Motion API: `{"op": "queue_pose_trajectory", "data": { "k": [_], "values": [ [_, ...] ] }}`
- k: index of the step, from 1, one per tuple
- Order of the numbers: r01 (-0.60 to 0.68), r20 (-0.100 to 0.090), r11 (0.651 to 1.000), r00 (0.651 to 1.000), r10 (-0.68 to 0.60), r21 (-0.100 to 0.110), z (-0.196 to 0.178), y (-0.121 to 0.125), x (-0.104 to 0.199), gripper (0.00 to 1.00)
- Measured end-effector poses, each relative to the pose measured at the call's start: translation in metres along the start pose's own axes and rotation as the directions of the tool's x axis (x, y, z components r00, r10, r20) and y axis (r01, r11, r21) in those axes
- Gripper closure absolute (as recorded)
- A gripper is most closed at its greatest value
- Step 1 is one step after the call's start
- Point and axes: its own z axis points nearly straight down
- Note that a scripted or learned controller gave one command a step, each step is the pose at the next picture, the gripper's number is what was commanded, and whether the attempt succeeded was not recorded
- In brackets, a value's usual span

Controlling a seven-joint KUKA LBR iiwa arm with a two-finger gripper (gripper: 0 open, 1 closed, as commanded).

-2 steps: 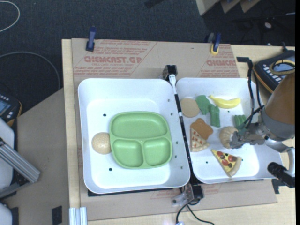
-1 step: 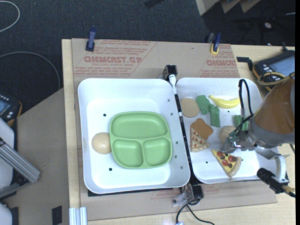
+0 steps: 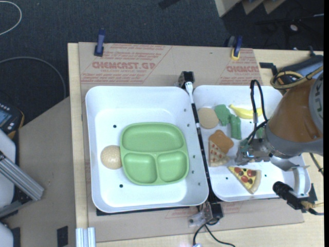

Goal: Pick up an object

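Arm (image 3: 298, 120) over right bin (image 3: 267, 192), claw (image 3: 247, 156) among pizza slice (image 3: 245, 177), toast (image 3: 220, 142)

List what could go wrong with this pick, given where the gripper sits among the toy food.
1. The gripper sits low between the waffle-like piece and the pizza slice, so closing may catch neither or nudge both.
2. The items in the right bin lie close together; the green piece could get knocked.

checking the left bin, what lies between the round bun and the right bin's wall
The camera view shows the green tray between them. The bun touches its left edge, and bare bin floor follows on its right.
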Motion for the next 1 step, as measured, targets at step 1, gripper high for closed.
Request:
{"op": "queue_pose_trajectory", "data": {
  "k": [1],
  "values": [
    [-0.004,-0.002,1.0,1.0,0.004,-0.002,0.031,0.0013,0.007,1.0]
  ]
}}
